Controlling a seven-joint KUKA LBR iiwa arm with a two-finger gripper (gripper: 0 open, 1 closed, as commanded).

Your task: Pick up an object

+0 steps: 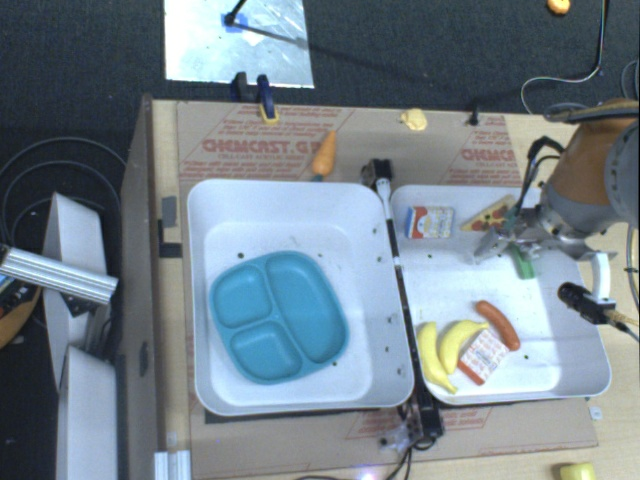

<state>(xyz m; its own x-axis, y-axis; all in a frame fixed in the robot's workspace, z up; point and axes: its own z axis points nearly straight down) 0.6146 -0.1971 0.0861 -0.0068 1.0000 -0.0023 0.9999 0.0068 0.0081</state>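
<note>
Camera view: claw just beside pizza slice, right bin

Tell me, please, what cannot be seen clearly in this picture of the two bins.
- Gripper: camera view, its fingers are small and blurred, so whether they touch the green object is unclear.
- Pizza slice: its right end is hidden behind the gripper.
- Red-and-white packet: print too small to read.
- Bananas: partly covered by that packet.
</note>
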